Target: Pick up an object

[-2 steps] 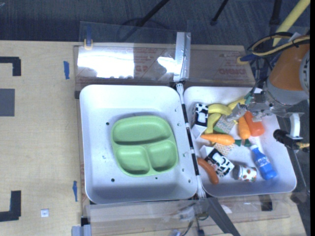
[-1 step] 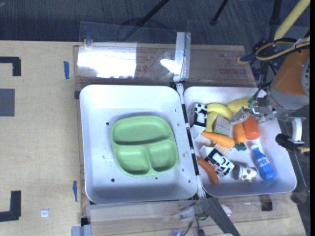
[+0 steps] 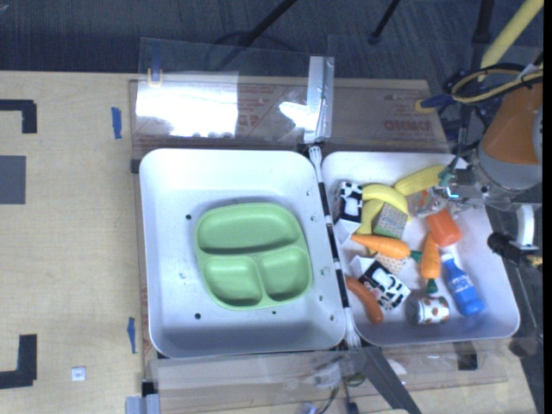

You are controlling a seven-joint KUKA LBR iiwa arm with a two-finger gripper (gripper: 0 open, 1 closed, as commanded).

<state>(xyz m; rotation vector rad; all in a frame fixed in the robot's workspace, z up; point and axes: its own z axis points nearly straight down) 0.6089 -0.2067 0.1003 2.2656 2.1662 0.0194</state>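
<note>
Spanning the frame, the table (image 3: 60,257) carries two white bins side by side. The left bin (image 3: 172,179) holds a green divided plate (image 3: 253,254) near its middle. The right bin (image 3: 500,304) is crowded with small things: a yellow banana (image 3: 385,198) and a corn cob (image 3: 420,179) toward the back, a carrot (image 3: 381,246) lying across the centre, a second carrot (image 3: 429,260) standing nearly upright beside a blue bottle (image 3: 463,290) with an orange cap (image 3: 443,228), a black-and-white block (image 3: 384,283), a red sausage (image 3: 365,299) by the left wall, and a small can (image 3: 431,310) at the front. The arm (image 3: 516,136) hangs over the right bin's back right corner, its gripper (image 3: 455,186) just above the corn; whether its fingers are open or closed cannot be told.
</note>
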